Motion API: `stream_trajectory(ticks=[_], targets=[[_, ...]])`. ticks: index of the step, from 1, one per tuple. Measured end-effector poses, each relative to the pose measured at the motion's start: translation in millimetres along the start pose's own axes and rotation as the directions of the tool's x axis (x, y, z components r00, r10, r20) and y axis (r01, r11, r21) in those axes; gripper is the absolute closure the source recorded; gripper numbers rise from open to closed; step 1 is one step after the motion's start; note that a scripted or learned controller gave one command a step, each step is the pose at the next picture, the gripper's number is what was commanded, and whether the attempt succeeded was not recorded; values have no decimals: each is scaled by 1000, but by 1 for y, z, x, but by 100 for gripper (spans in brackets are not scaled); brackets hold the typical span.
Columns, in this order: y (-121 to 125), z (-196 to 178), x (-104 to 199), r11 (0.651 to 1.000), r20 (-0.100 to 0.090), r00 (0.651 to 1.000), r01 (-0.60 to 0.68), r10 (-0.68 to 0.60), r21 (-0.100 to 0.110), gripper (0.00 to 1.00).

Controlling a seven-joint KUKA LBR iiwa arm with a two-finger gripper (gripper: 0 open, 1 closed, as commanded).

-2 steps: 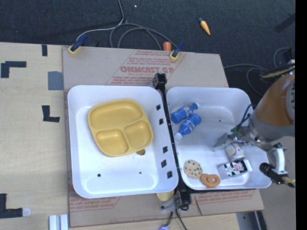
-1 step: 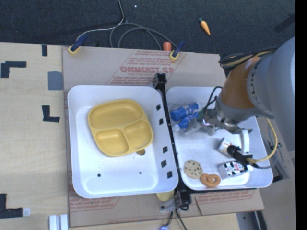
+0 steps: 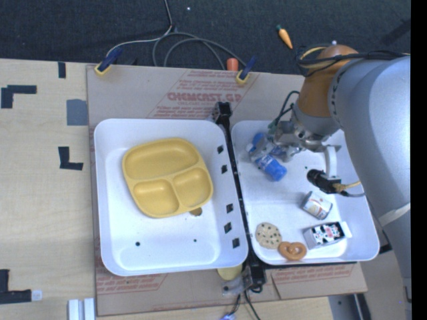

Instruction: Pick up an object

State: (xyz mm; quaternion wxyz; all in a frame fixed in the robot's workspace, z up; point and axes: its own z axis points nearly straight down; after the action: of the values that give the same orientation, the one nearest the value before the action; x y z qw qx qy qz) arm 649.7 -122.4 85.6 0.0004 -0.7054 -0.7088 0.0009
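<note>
Fingers are lost among wrist hardware and cabling at the gripper (image 3: 283,144), so it cannot be told whether they are apart or together.

The arm (image 3: 373,119) is reached in over the right bin (image 3: 363,249), with the gripper brought low at that bin's upper left, touching or just beside a blue object (image 3: 270,165). The step in hand is judged to be the approach or the closing on this object; no hold can be confirmed. A firm closure and a straight lift would be called for next.

The left bin (image 3: 107,179) is largely taken up by a yellow divided plate (image 3: 167,175). Room is tight on the gripper's left, where the wall between the bins lies near. Open floor is left in the right bin's middle. Well apart, toward the lower edge, lie a black-and-white packet (image 3: 325,233), a small can (image 3: 315,205), a cookie (image 3: 268,234) and a pretzel (image 3: 292,250).
</note>
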Motion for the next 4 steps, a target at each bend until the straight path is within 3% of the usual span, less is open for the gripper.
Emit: stream_trajectory(ticks=[1,2,3,4], targets=[[10,2,17,1000,8,1000,-8,8,28,0],[13,1,10,999,-13,1000,-1,1,37,0],[12,1,17,999,5,1000,-7,7,32,0],[12,2,18,999,8,1000,-9,9,31,0]])
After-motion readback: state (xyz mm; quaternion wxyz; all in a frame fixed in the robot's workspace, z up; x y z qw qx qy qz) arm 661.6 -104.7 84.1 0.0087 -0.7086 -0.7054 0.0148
